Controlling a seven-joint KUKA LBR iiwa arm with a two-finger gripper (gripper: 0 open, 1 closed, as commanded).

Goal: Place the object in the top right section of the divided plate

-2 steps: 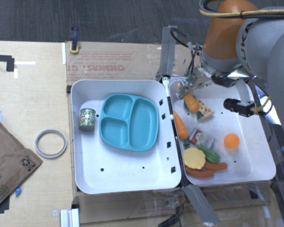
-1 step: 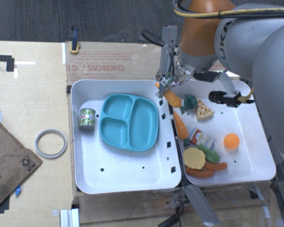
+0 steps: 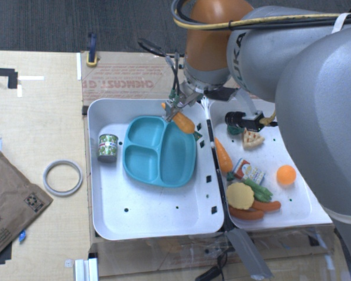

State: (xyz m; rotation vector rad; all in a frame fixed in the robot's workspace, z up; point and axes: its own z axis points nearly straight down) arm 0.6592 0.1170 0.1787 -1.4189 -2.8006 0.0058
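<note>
— Now, what lies nearest in the left shallow white bin (image 3: 105, 215)?
— The teal divided plastic plate (image 3: 159, 152).
— And beyond?
— The gripper (image 3: 175, 107); its jaws close on an orange carrot-shaped toy (image 3: 183, 122), just above the plate's top right rim.

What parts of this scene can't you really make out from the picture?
- Gripper: small and dark in the camera view, so the finger positions are unclear, as is any grip on the orange piece by the blue plate.
- Right bin: its far corner is covered by the arm.
- Can: label too small to read.
- Brown packet: cut off by the left edge.
</note>
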